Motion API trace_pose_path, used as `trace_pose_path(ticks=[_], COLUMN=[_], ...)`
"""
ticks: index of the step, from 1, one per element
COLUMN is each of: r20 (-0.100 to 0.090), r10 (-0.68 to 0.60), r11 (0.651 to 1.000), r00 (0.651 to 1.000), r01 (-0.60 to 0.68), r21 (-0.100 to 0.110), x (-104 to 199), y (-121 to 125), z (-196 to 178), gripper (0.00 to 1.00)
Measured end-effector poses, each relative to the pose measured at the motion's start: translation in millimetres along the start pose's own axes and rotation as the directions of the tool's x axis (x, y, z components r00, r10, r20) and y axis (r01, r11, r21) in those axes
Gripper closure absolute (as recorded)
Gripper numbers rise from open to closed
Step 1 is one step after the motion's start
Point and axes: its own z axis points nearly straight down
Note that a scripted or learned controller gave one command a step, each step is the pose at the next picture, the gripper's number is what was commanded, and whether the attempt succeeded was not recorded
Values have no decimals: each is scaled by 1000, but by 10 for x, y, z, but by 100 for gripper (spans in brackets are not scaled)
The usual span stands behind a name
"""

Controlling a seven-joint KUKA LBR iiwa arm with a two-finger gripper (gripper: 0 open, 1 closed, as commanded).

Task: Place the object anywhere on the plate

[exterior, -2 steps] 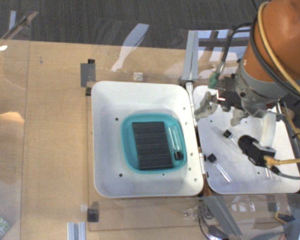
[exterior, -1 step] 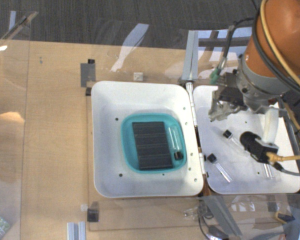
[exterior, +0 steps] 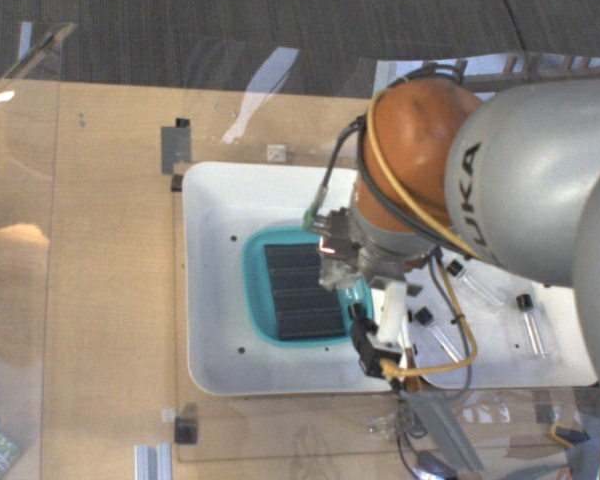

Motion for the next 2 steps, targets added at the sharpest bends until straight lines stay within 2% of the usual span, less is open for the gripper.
trace_pose_path(ticks=[1,2], r20=[0,-2], r10=[2,1], r11=[1000,1000], r00=[1000,1000], r01=[-2,-1], r21=[-1,-4], x=[-5,2], y=[4,20], z=[-4,-110], gripper=[0,100])
